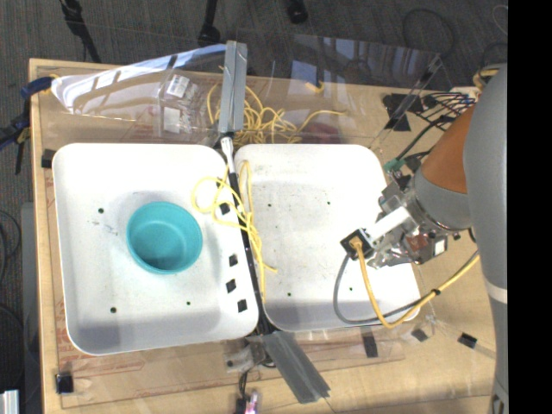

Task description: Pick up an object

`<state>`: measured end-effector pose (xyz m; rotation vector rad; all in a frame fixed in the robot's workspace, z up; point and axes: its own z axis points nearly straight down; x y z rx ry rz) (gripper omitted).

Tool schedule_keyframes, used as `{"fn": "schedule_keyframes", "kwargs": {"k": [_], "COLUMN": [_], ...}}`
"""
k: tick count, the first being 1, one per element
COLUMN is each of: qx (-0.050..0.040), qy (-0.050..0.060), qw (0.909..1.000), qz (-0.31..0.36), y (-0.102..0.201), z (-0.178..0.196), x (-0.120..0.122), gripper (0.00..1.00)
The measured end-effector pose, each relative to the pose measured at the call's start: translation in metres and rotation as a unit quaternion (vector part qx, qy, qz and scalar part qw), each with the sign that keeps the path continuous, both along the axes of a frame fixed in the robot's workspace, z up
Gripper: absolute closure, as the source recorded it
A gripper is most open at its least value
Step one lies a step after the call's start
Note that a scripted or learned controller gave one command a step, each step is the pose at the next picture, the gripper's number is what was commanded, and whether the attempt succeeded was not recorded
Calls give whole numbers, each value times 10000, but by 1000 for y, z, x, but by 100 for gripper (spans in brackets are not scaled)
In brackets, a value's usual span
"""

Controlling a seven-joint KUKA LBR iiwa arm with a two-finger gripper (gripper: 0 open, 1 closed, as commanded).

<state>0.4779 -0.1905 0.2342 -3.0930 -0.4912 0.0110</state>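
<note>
A teal bowl (165, 236) stands upright in the left bin (86, 317), a little left of its middle. My gripper (398, 241) hangs over the right-hand side of the right bin (302, 309), far from the bowl. The wrist and its cabling hide whatever lies under the gripper. A small reddish-brown patch (420, 245) shows by the wrist; I cannot tell what it is.
Yellow cables (226, 198) drape over the wall between the two bins and pile up behind them. A grey and a yellow cable (371, 296) loop from the wrist over the right bin's front corner. Clear plastic sheeting (164, 93) lies behind the left bin.
</note>
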Motion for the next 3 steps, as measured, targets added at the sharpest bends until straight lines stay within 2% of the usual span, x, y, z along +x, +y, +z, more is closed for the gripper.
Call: {"fn": "schedule_keyframes", "kwargs": {"k": [1, 2, 3], "qx": [-27, -12, -26], "qy": [-16, -3, -27], "qw": [9986, 10000, 10000], "qz": [-522, 44, 71], "y": [60, -18, 37], "z": [20, -19, 91], "x": [57, 60, 155], "gripper": [100, 100, 100]}}
